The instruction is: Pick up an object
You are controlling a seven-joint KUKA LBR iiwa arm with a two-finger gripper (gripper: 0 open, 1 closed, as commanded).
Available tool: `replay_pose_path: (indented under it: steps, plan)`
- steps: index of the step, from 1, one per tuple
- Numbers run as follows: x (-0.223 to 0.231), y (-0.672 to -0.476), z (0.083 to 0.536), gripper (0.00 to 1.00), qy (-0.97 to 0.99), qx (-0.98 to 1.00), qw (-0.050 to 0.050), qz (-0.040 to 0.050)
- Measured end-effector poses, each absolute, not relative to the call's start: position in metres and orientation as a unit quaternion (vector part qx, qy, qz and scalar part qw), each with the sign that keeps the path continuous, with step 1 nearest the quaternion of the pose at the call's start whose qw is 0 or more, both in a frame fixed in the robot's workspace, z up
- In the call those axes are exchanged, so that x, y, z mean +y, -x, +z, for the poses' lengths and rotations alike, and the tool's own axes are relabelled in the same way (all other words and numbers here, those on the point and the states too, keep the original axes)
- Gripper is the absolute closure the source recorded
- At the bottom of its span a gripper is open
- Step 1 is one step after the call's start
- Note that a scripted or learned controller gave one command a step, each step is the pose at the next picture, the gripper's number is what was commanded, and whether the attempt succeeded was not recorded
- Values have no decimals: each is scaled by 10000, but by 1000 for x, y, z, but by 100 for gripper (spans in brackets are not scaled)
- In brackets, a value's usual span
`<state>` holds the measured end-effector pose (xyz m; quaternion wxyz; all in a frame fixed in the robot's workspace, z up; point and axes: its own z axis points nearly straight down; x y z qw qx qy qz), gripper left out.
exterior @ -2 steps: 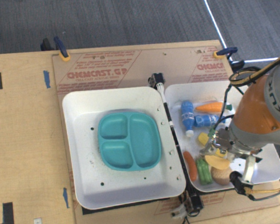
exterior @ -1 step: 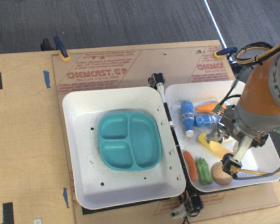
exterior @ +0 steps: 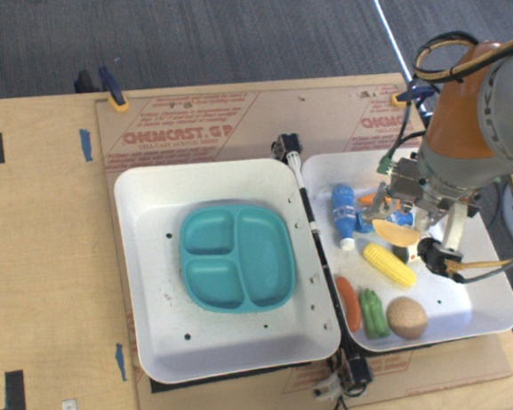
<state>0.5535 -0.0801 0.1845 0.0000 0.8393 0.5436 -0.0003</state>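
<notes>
Seeing a yellow-orange piece (exterior: 396,230) under our gripper (exterior: 399,218) in the right bin (exterior: 489,313), finger state we cannot tell, corn (exterior: 388,263) just below, blue bottle (exterior: 343,212) left, teal plate (exterior: 237,257) in the left bin (exterior: 149,254).

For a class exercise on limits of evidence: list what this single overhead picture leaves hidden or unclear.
- Camera view: the gripper hangs over the right bin, but wrist hardware hides whether it is open or shut.
- The yellowish object beneath it is partly covered; unclear if held.
- The arm is cut off by the frame's right side.
</notes>
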Motion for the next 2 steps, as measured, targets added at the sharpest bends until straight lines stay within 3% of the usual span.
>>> replay_pose_path:
  steps: [1,2]
  plan:
    - [-80,-553,185,0,-8393,5437,-2,-4]
    - [-96,-506,104,0,-7791,6270,-7,2]
